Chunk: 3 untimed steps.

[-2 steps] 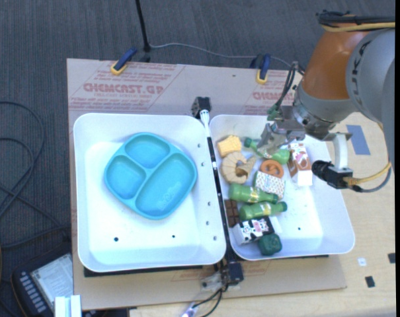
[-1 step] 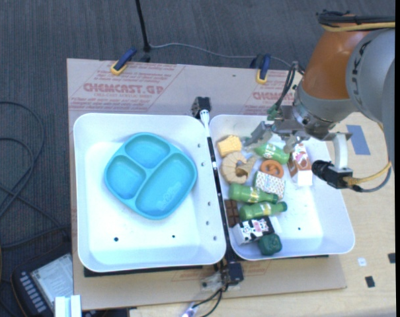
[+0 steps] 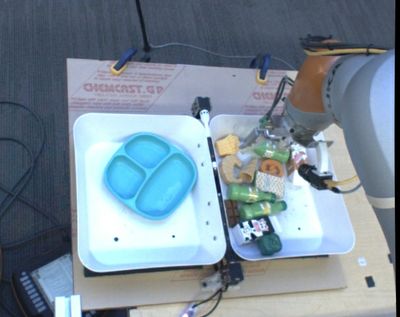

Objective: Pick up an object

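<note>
The right bin holds a heap of toy food. A yellow waffle piece lies at its far left, with a tan ring below it. Two green bottles lie side by side in the middle. An orange round piece and a green piece sit at the top of the heap. My gripper is low over the far side of this bin, right above the green piece. No object is visibly lifted.
A blue divided plate lies in the left bin. A dark green lump and a black-and-white block sit near the right bin's front wall. Clamps and cables line the board's far edge.
</note>
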Each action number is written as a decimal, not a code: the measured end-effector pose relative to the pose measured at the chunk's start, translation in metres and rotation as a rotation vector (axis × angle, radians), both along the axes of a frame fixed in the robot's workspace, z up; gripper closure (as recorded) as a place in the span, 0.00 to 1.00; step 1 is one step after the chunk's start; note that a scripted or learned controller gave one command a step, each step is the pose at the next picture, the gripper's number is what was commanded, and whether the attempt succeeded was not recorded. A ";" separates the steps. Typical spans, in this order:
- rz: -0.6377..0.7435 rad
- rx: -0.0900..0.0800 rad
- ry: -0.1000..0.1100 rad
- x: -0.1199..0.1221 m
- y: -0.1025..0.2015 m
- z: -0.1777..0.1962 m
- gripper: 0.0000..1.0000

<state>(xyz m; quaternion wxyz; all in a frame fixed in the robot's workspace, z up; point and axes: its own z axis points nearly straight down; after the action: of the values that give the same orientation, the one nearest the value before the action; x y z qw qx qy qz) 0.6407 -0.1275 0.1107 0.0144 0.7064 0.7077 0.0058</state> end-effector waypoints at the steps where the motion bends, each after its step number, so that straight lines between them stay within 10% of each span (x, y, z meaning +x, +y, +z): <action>1: 0.000 -0.001 -0.002 0.005 -0.002 -0.001 0.00; 2: -0.001 -0.006 -0.001 0.005 -0.005 0.011 1.00; 3: -0.001 -0.006 0.000 0.005 -0.005 0.011 0.00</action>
<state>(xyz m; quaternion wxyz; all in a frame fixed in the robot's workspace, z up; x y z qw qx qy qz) 0.6452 -0.1322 0.1212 0.0168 0.7067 0.7073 0.0037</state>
